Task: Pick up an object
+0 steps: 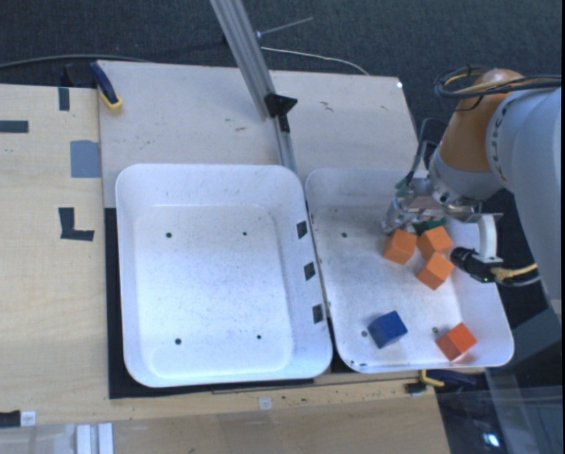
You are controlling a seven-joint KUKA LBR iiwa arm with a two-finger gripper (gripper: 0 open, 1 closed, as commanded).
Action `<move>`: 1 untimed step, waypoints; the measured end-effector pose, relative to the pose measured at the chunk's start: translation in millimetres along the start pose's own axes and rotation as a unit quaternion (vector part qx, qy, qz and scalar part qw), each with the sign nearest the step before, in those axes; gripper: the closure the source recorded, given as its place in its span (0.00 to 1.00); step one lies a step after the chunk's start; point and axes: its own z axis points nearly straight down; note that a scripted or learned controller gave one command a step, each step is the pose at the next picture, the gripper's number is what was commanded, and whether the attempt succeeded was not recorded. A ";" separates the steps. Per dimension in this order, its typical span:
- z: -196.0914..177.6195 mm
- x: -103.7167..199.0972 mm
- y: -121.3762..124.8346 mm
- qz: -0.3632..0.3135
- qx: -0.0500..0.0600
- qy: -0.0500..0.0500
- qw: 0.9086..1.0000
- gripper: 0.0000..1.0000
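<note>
In the camera view, the tool (413,218) hung low over 3 clustered orange blocks (420,252) in the right bin (350,218). Whether it was open, I cannot tell. Nothing looked lifted; the grasp and raise remained.

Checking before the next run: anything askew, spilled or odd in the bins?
Nothing spilled or damaged. All blocks sit inside the right bin: three orange blocks clustered under the tool, a blue block and another orange block near the front edge.
</note>
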 end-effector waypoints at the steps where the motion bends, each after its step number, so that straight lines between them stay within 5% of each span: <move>1: 0.5 -0.1 -0.2 0.000 0.000 0.000 1.000 0.00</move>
